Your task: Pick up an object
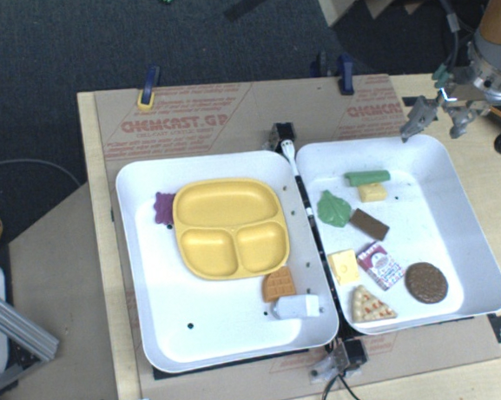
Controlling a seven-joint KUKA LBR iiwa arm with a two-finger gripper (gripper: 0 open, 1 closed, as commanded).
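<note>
My gripper point(438, 123) hangs open over the far right corner of the right bin point(469, 210), with nothing between its fingers. Below it in that bin lie a green bar point(367, 177), a small yellow block point(372, 193), a green leaf point(332, 208), a brown chocolate bar point(368, 223), a yellow cheese square point(344, 266), a red and white packet point(380, 265), a round brown cookie point(426, 282) and a pizza slice point(370, 304). All of them rest on the bin floor, apart from the gripper.
The left bin point(154, 290) holds a yellow divided plate point(231, 226), a purple piece point(163, 208) at its left, a waffle point(279, 284) and a white piece point(296, 306). Clamps point(145, 92) stand at the bench's far edge.
</note>
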